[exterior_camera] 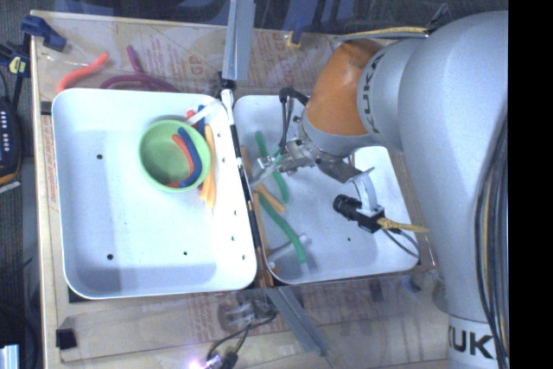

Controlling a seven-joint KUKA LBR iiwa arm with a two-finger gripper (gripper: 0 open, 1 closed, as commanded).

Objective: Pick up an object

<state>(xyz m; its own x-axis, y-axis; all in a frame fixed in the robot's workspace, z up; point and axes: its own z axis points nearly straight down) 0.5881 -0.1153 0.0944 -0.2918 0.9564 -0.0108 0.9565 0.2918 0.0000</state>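
Observation:
My gripper [278,163] hangs low over the left half of the right bin [380,259], under the arm's orange band [346,99]. Right by it lie a short green piece [261,143] and another green piece [282,187]. Nearer the front of that bin are an orange stick [271,201] and a long green stick [290,235]. Nothing shows between the fingers. In the left bin [130,255] stands a green bowl [164,155] holding red, blue and orange curved pieces, and an orange stick [208,179] lies beside it.
The grey arm covers the right bin's far and right side. A black cylinder [349,206] with a yellow cable juts from the wrist. Pink and orange loose items [130,83] lie on the bench behind the left bin. A metal bar [238,34] stands between the bins at the back.

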